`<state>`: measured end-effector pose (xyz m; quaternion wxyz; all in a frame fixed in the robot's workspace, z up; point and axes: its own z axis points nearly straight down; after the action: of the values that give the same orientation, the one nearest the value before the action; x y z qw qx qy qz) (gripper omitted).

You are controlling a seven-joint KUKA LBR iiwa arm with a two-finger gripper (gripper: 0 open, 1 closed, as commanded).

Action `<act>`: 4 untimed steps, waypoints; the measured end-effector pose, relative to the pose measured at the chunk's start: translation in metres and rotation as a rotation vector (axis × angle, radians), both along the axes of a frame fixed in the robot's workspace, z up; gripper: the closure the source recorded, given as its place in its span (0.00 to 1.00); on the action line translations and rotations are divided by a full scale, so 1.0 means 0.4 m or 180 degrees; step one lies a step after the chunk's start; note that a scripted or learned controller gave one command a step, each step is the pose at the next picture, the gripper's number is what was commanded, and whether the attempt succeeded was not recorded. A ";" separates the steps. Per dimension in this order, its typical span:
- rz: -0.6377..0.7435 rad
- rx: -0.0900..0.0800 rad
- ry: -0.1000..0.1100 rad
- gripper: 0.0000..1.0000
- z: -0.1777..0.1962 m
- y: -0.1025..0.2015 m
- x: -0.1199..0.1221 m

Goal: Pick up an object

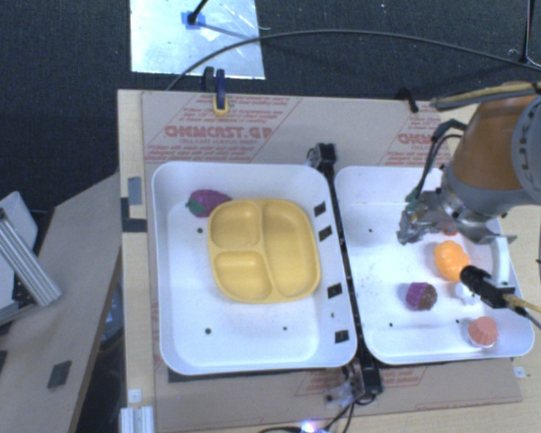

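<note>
My end effector [413,226] hangs low over the right shallow white bin [379,332], in its upper half; whether it is released or clenched I cannot tell. Nothing shows in its grasp. The nearest candidate is the rounded orange plastic fruit [451,261], just beside me toward the bin's near right. Its long axis seems to run roughly up and down the view, so I judge a short sideways shift comes first. Farther toward the near edge sit a small dark purple knobbly fruit [421,296] and a pinkish-orange round piece [482,332]. Across the divider, the left white bin [176,332] holds a yellow sectioned plastic plate [261,249] and a purple toy vegetable [206,202].
</note>
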<state>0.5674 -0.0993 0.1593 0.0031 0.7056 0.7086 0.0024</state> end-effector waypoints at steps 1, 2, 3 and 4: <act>0.0000 0.0000 0.0009 1.00 0.134 0.000 0.002; 0.0015 0.0007 0.0014 1.00 0.163 0.116 0.027; 0.0015 0.0010 0.0014 1.00 0.177 0.228 0.058; 0.0015 0.0008 0.0021 1.00 0.164 0.353 0.051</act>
<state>0.5879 0.0421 0.2250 -0.0001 0.7039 0.7103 0.0009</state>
